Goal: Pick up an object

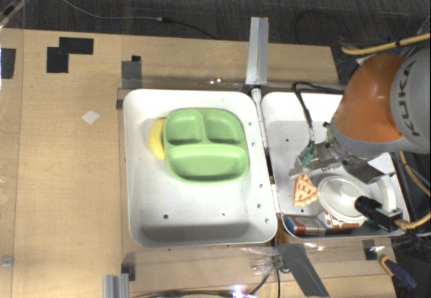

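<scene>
Hand [311, 157] hangs low in the right bin [286, 131], right above the pizza slice [304, 190]; can't tell its state. I'd drop straight down and avoid the white bowl [340, 197] beside it.

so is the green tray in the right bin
No, the green tray lies in the left bin, partly over a yellow object.

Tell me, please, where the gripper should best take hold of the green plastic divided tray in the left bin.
Probably the green plastic divided tray's raised outer rim at its near long edge, from straight above. It lies flat, too wide to span; a yellow object crowds its left edge.
</scene>
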`<state>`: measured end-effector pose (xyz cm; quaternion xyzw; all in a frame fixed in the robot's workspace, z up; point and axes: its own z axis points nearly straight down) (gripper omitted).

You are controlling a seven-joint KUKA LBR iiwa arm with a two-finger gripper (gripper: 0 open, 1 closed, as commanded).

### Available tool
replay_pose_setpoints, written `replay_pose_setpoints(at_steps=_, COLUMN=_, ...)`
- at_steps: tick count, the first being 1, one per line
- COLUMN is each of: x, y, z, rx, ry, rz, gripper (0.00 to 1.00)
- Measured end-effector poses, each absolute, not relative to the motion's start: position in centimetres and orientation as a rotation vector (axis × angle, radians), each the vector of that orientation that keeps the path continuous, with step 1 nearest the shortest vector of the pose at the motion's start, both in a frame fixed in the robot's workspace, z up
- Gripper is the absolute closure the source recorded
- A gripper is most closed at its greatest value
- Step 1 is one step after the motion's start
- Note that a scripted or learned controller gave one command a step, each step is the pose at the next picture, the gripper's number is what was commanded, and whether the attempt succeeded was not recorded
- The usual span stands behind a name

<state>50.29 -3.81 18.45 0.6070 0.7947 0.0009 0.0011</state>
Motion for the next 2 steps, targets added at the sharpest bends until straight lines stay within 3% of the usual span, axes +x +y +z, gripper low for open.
replay_pose_setpoints(at_steps=2, x=50.7, y=-3.7, z=20.6, rx=1.894, ry=2.496, rz=0.011, gripper=1.0)
